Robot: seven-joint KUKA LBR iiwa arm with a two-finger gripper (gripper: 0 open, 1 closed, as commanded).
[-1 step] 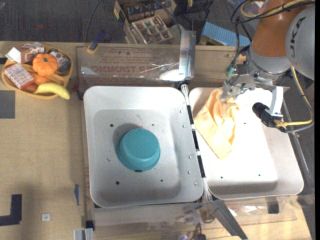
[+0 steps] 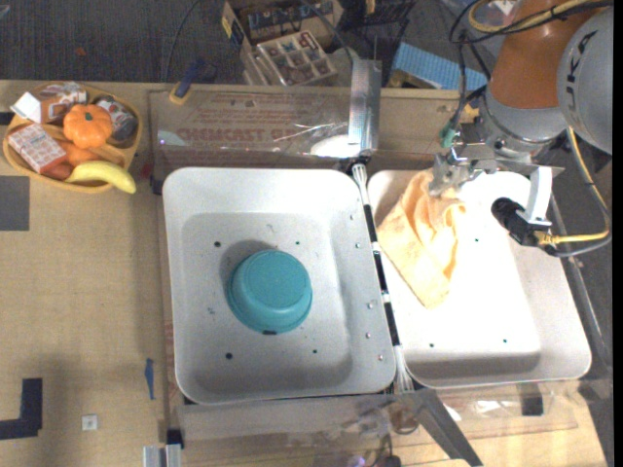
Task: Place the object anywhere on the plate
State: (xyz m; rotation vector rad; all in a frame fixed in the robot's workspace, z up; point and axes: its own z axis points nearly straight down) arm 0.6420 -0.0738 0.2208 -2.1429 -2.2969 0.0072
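The tool (image 2: 450,178) sits at about 11 o'clock in the right bin (image 2: 545,348), gathered onto the top corner of the yellow cloth (image 2: 423,236); the fabric appears pinched between its fingers, with the cloth hanging and draping from that point down toward 7 o'clock, its lower fold resting on the bin floor close to the divider between the bins. The teal plate (image 2: 271,290) lies near the centre of the left bin (image 2: 195,202), well apart from the cloth, at roughly 8 o'clock from the tool. The step in hand is judged to be the lift and transfer. To do it well, raise the tool vertically until the trailing lower edge of the cloth is clear of the bin floor and, in particular, above the raised rims where the two bins meet; a dragged corner is likely to snag there and pull the fabric out of a thin pinch. Travel toward 8 o'clock at a steady pace to limit swinging. Stop with the tool above the plate centre, lower until the hanging fabric bunches on the plate, then release, so that most of the cloth lands on the plate rather than spilling over its rim.
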